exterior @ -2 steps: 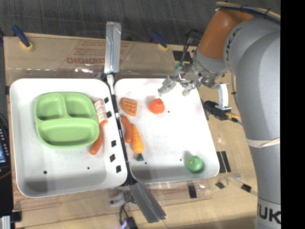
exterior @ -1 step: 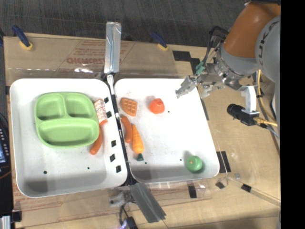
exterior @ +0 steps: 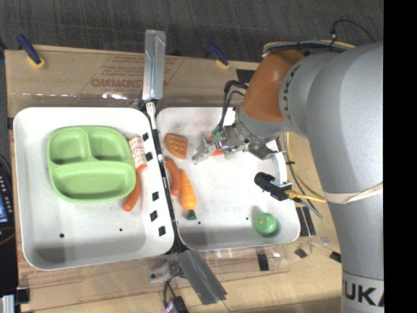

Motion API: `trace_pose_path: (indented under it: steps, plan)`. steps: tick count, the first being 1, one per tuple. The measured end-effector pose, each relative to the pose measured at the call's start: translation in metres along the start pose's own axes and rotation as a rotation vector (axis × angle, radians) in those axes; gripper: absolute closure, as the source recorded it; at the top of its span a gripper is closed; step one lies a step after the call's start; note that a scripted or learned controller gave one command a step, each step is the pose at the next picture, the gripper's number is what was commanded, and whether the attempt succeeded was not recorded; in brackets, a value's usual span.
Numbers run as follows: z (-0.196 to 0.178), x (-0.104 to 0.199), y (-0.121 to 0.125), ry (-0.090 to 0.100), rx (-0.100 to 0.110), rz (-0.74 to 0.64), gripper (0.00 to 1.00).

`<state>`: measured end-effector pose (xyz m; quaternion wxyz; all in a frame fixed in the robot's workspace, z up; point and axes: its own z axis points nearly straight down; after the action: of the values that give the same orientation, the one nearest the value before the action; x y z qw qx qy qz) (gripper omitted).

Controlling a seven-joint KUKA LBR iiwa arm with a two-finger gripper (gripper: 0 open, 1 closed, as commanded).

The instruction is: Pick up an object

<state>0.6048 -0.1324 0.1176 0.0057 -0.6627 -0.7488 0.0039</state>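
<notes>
- Your gripper (exterior: 207, 150) hangs over the upper middle of the right bin (exterior: 225, 237), its fingers pointing toward the view's left. From this slant you cannot tell how far apart they stand, and nothing shows between them, so treat it as holding nothing.
- The nearest candidate is the waffle-like orange piece (exterior: 176, 145), just beside the fingertips on their left, apart from them and close to the bin's left wall. It lies flat and roughly square, with no strong long axis.
- Below it lies the carrot (exterior: 187, 191), its long axis running up and down the view, leafy end toward the bottom. An orange sausage (exterior: 172, 177) lies just beside it on the left, near-parallel, perhaps touching.
- The green round fruit (exterior: 264, 224) sits well apart, in the bin's lower right corner, with a black fitting (exterior: 270, 186) above it near the right wall.
- In the left bin (exterior: 39, 253) you have a green divided plate (exterior: 91, 163), a small printed packet (exterior: 137, 151) at its right edge, and another orange sausage (exterior: 132, 197) leaning by its lower right corner.
- Judgement: the waffle piece is the short reach, a small shift left and then down. Its closeness to the wall may crowd one finger.
</notes>
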Motion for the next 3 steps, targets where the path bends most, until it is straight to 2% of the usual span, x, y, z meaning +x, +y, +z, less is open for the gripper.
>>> trace_pose_path:
  steps: [1,2,3]
  plan:
    - [-0.02,-0.048,0.036,0.0,-0.008,0.43,0.0]
    - [0.029,-0.033,0.048,0.0,-0.006,0.15,0.0]
    - [0.023,-0.032,0.048,0.001,0.001,0.143,1.0]
